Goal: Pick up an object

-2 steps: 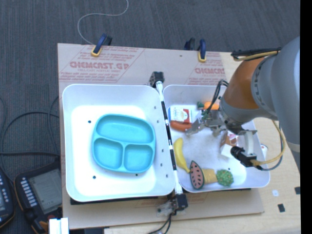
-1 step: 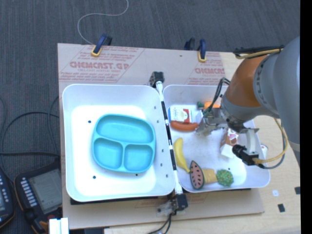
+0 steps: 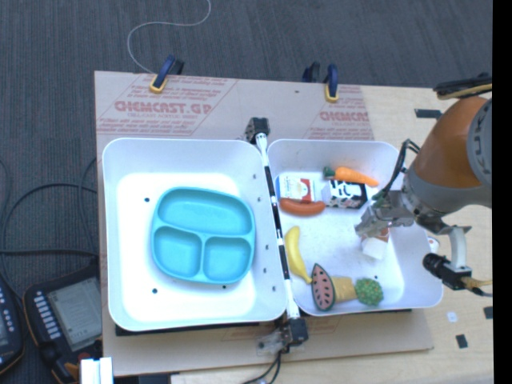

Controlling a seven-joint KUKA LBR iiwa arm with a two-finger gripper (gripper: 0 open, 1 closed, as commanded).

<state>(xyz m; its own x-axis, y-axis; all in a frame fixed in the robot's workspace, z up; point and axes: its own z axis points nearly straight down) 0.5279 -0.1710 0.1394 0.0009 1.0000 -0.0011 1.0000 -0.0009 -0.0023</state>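
Orange-banded arm (image 3: 456, 154), highest in the scene, enters from the right and bends down over the right bin (image 3: 416, 298). Tool (image 3: 374, 229) sits low inside that bin, near its right-centre. Spread of the tool cannot be told from this slanted view. A small white block (image 3: 374, 249) lies directly under the tool tip, touching or nearly touching it; whether it is gripped cannot be told.

Working outward from the tool, within the right bin:
- black-and-white carton (image 3: 346, 193), up and left of the tool, close by
- carrot (image 3: 350, 175) just beyond that carton, near the far wall
- red-and-white carton (image 3: 296, 188) left of the black-and-white one, beside it
- sausage (image 3: 303, 208) lying just below the two cartons
- broccoli (image 3: 369, 292) near the front wall, below the tool
- yellow wedge (image 3: 342, 289) touching the broccoli on its left
- watermelon slice (image 3: 322, 286) against the yellow wedge, further left
- banana (image 3: 295, 253) along the left wall, above the watermelon slice

Left bin (image 3: 128, 310): blue divided plate (image 3: 204, 234), three compartments, roughly centred.

Both bins sit side by side on a cardboard sheet (image 3: 160, 106) covering the desk, held at the far edge by two clamps (image 3: 166, 72).
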